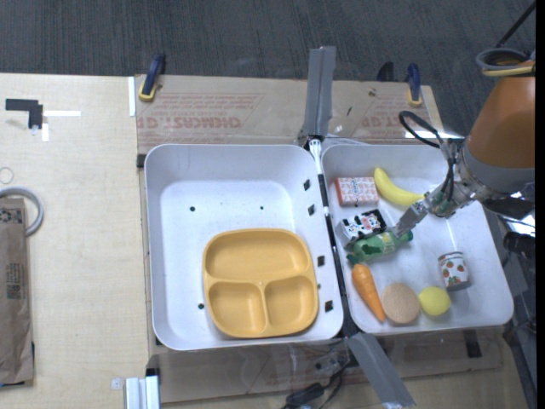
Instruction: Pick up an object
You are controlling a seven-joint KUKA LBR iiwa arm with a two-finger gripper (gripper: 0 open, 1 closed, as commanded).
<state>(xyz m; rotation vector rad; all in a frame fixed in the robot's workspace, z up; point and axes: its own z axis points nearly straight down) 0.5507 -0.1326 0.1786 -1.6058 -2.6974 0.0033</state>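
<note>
The right bin (485, 313) holds several toy foods: a yellow banana (393, 189), a pink-and-white box (356, 191), a black-and-white cow-print piece (364, 225), a green leafy item (379, 244), an orange carrot (368, 290), a tan round bun (400, 303), a yellow lemon (434, 302) and a small printed can (454, 270). My gripper (407, 222) reaches in from the right and slants down to the left, its tip just above the right end of the green item and to the right of the cow-print piece. Nothing shows between its fingers.
The left bin (170, 228) contains a yellow three-compartment plate (255, 284). A grey divider (320, 92) runs between the bins at the back. Cardboard with blue clamps (153, 77) lies behind the bins. A brown bag (13, 288) lies at far left.
</note>
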